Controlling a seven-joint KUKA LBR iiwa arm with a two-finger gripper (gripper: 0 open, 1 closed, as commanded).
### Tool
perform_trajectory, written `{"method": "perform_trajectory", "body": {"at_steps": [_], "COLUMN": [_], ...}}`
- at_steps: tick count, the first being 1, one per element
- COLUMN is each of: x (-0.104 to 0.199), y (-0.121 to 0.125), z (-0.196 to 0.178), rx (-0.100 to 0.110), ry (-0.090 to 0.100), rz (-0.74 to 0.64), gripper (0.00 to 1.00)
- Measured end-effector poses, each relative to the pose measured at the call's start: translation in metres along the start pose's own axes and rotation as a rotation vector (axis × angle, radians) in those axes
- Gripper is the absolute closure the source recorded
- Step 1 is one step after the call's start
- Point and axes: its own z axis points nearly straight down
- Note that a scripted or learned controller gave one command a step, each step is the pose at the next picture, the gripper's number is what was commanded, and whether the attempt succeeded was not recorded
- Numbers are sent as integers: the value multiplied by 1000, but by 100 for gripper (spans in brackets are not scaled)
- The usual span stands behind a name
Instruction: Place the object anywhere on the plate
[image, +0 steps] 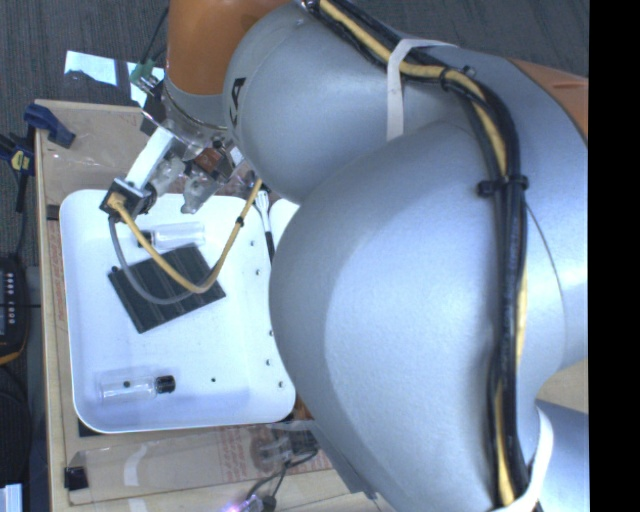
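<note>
A dark, ridged rectangular plate (160, 298) lies tilted in the upper half of the left white bin (85, 330). A small clear, whitish object (178, 237) rests at the plate's far edge, partly on it. My gripper (193, 190) hangs just beyond that object, near the bin's far rim, below the orange band of the wrist. A yellow cable (215, 268) loops from the wrist down across the plate. Nothing is visibly held in the gripper.
A clear tube with a black cap (137, 384) lies near the left bin's front edge. The grey arm (420, 260) covers the right bin and most of the bench. Blue clamps (45, 122) sit at the bench's far left corner.
</note>
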Motion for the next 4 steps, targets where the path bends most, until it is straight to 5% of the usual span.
{"method": "perform_trajectory", "body": {"at_steps": [1, 2, 3, 4], "x": [3, 37, 44, 45], "y": [-3, -17, -14, -16], "z": [-7, 71, 53, 45], "rx": [-1, -1, -9, -8], "ry": [-1, 5, 8, 6], "rz": [-10, -565, -852, -857], "gripper": [100, 100, 100, 100]}}
